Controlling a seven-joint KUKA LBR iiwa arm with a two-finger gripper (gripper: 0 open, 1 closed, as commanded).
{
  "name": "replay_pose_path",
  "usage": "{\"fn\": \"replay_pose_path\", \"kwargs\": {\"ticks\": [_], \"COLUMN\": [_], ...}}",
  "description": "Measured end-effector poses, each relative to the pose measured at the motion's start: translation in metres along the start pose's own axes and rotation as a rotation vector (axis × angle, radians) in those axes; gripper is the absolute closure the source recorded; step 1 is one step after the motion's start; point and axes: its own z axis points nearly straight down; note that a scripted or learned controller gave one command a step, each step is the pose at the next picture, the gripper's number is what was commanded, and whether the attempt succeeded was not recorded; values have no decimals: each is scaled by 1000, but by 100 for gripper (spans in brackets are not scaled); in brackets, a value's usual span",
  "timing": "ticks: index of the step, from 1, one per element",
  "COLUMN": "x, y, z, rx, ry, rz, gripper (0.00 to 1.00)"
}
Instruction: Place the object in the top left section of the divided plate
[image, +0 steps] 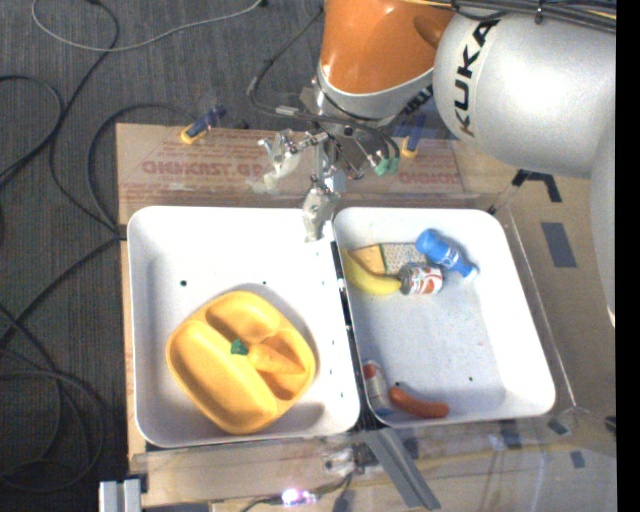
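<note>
The yellow divided plate (215, 385) lies in the left bin (160, 250), near its front. A small orange carrot (268, 355) with a green top rests on the plate. Its green end sits at the plate's middle, where the dividers meet, and its body points right into the right-hand section. My gripper (317, 212) hangs below the orange-banded wrist, over the back of the rim shared by the two bins. It is well behind the plate and apart from the carrot.
The right bin (500, 340) holds a banana (368, 281), a tan block (395, 254), a blue bottle (446, 250) and a small can (421, 281) at its back. A sausage (420, 406) and a small bottle (373, 381) lie at its front left. Cables run over the floor on the left.
</note>
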Motion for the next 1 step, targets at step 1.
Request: {"fn": "replay_pose_path", "kwargs": {"ticks": [1], "x": [-32], "y": [52], "z": [-123], "rx": [-1], "ry": [-1], "rz": [-19], "gripper": [0]}}
